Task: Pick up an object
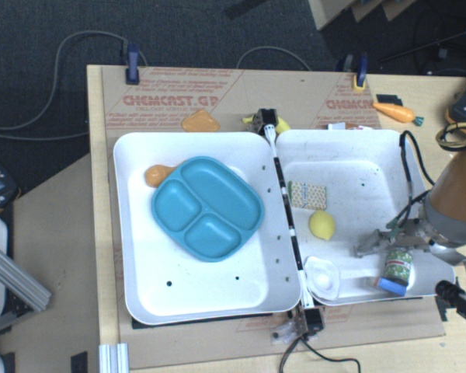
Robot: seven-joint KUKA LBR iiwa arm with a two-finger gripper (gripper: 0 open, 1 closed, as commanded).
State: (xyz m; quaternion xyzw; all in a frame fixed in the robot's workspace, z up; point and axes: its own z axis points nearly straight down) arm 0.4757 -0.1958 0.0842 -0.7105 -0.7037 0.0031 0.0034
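Note:
In the right bin, near its front right corner, a small bottle with a green label and a blue cap lies on the floor. My gripper hangs right over the bottle's upper end, at the tip of the grey arm coming in from the right. A yellow ball lies left of the gripper. A patterned pad sits just behind the ball. A white scoop-like piece rests at the bin's front left.
The left bin carries a blue divided plate and an orange lump behind it. On the bench behind the bins lie an orange piece and a toy carrot. A black cable curves over the right bin's rim.

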